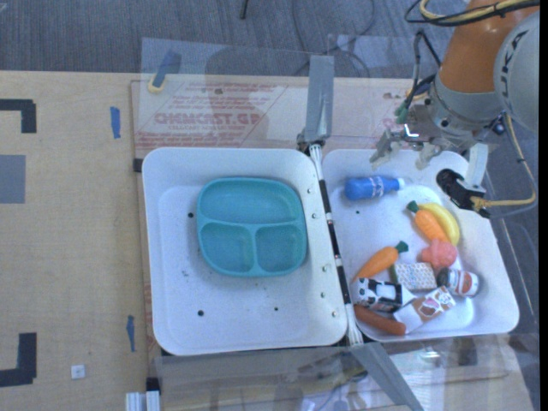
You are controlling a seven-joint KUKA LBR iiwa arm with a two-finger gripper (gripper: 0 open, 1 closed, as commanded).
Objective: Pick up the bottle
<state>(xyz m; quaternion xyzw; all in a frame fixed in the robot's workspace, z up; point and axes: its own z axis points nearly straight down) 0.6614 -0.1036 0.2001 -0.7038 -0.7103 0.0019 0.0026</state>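
Note:
A blue bottle [371,187] with a white cap lies on its side in the back left part of the right bin [505,302], cap pointing right. My gripper [402,150] hangs over the bin's back edge, just above and to the right of the bottle and apart from it. Its fingers [382,147] are spread open with nothing between them. The grey arm with its orange band [473,50] comes in from the upper right.
The left bin [163,255] holds a teal divided plate [253,227]. Toy foods crowd the right bin's front and right: a banana [443,218], two carrots [379,262], a pink piece [438,253], a sausage [380,320] and small packets. A black cable [458,191] hangs by the arm.

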